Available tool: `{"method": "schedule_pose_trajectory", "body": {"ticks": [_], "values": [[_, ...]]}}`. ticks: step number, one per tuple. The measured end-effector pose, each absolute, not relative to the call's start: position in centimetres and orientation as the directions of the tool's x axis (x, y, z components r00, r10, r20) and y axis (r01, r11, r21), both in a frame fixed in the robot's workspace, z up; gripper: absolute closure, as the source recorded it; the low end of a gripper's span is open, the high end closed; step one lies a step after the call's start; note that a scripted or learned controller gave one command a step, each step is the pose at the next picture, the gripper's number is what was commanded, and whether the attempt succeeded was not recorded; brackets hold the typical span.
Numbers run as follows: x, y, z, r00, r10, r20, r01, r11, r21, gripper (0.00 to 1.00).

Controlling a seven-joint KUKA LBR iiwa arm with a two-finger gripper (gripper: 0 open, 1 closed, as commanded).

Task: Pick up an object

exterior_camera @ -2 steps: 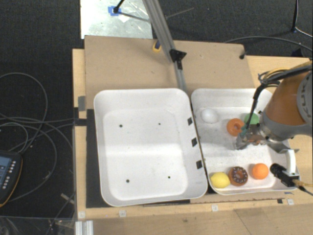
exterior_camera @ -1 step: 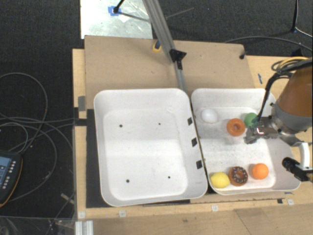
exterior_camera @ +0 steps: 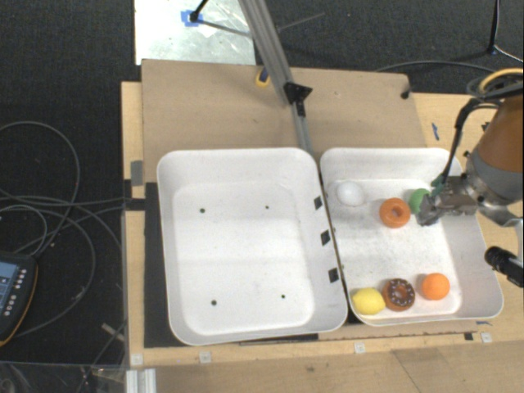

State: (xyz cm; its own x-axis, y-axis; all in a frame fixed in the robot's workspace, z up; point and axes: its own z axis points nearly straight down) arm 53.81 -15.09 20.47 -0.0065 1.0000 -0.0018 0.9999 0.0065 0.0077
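The right bin (exterior_camera: 467, 244) holds a white ball (exterior_camera: 350, 193), an orange ring-shaped doughnut (exterior_camera: 395, 213), a green object (exterior_camera: 418, 198), a yellow lemon (exterior_camera: 368, 301), a brown sprinkled doughnut (exterior_camera: 399, 294) and an orange ball (exterior_camera: 435, 286). My gripper (exterior_camera: 429, 212) reaches in from the right and sits low at the bin's upper right, right beside the green object and just right of the orange doughnut. The green object is partly hidden by the gripper. Whether anything lies between the gripper's tips is not visible.
The left bin (exterior_camera: 176, 219) lies beside the right one, with black clips (exterior_camera: 325, 237) on the shared rims. A grey pole (exterior_camera: 270, 39) slants across the back of the bench. Cables and a handset (exterior_camera: 12, 289) lie on the dark floor at left.
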Motion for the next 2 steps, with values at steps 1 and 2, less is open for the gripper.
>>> {"method": "schedule_pose_trajectory", "body": {"ticks": [1, 2], "values": [[53.9, -15.1, 21.1, -0.006, 1.000, -0.001, 1.000, 0.006, 0.003, 1.00], [56.5, -11.0, 20.9, -0.010, 1.000, 0.001, 1.000, 0.010, 0.003, 1.00]]}}
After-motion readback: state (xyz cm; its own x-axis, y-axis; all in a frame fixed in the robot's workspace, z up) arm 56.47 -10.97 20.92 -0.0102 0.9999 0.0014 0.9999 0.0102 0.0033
